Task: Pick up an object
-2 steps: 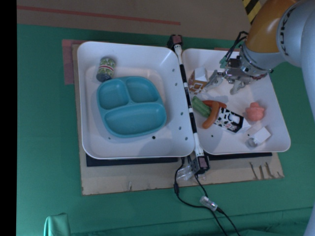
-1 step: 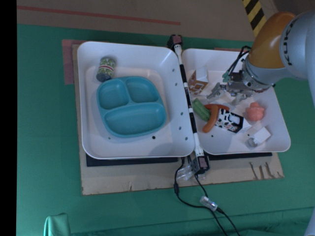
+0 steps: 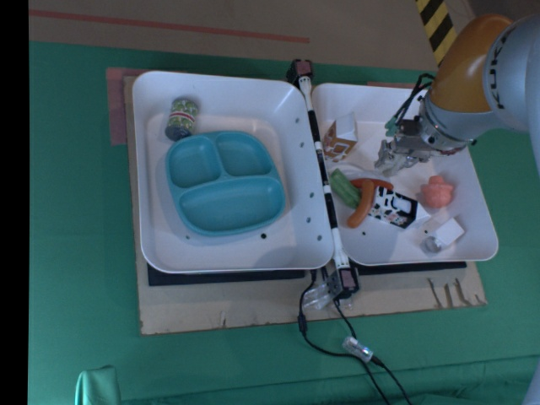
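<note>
**Ana:** Two white bins sit side by side at mid-frame. The left bin point(image 3: 152, 251) holds a teal divided plate point(image 3: 224, 182) in its middle, and a small green patterned can point(image 3: 181, 118) lies on its side toward the bin's upper left corner, just above the plate.

**Ben:** And the right bin point(image 3: 481, 226)?

**Ana:** More crowded. A small white and brown carton point(image 3: 339, 139) stands near its upper left. Below that, a green vegetable-shaped piece point(image 3: 343, 187) lies against an orange curved piece point(image 3: 364, 199), the two touching at the bin's left of centre. Just right of them is a black-and-white patterned card point(image 3: 395, 207). A pink, lumpy toy point(image 3: 437, 191) sits further right, and a white block point(image 3: 445, 232) lies at the lower right next to a small grey object I can't identify.

**Ben:** Where is the arm?

**Ana:** It comes in from the upper right of the frame. The gripper point(image 3: 395, 157) is low over the upper middle of the right bin, between the carton and the pink toy, just above the orange piece.

**Ben:** Fingers clenched or released?

**Ana:** I cannot tell; they are too small and blurred, and I see nothing between them.
</note>
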You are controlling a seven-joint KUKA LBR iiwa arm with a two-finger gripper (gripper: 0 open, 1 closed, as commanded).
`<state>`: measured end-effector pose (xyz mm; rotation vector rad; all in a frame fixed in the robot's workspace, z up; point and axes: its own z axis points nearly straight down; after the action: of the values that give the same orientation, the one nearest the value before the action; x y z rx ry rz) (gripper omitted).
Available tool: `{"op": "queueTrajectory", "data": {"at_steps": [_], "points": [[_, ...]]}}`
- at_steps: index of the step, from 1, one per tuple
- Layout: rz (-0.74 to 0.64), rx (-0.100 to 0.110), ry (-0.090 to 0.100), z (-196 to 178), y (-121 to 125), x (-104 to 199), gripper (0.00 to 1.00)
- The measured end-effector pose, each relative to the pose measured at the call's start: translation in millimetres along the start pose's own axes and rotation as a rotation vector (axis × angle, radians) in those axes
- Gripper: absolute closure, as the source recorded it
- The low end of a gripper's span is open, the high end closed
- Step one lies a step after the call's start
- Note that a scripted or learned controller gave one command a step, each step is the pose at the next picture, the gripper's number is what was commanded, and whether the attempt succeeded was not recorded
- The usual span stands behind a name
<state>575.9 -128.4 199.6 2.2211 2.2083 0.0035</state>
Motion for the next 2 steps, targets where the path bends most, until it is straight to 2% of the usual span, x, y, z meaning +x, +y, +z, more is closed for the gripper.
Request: {"op": "queueTrajectory", "data": {"at_steps": [1,2], "points": [[0.000,0.000,0.000,0.0,0.0,0.0,0.00],[0.003,-0.001,-0.001,-9.5,1.4,-1.3,1.00]]}}
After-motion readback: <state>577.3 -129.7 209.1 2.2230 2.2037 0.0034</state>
